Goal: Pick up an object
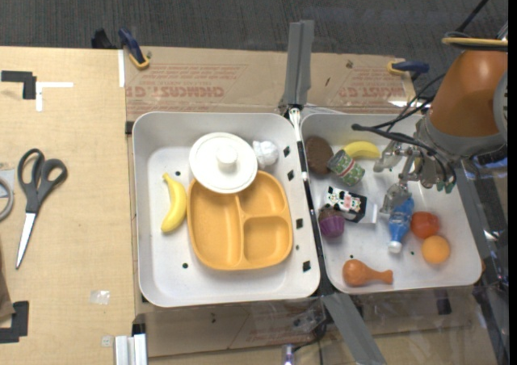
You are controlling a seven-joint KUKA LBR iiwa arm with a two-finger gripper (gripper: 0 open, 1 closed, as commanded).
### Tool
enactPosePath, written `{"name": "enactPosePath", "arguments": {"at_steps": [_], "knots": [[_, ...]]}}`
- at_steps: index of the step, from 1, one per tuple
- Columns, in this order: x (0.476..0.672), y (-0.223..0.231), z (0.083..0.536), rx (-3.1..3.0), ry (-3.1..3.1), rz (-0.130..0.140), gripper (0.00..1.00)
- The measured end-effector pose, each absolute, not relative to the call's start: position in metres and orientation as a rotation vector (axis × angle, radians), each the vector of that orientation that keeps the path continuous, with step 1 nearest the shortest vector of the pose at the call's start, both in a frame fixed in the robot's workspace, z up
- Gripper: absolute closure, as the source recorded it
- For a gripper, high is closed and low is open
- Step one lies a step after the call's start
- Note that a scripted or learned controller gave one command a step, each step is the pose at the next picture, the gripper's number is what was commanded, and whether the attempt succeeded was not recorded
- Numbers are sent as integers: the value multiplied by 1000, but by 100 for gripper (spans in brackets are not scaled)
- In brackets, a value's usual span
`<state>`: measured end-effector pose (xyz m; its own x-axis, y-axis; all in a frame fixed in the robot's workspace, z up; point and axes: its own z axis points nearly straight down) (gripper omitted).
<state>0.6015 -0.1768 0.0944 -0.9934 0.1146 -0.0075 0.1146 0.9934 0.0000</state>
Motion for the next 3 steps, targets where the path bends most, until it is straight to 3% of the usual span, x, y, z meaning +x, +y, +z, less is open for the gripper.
{"name": "enactPosePath", "arguments": {"at_steps": [1, 3], "knots": [[530, -208, 93, 185, 3133, 0, 0], [484, -220, 96, 245, 3114, -3, 0]]}}
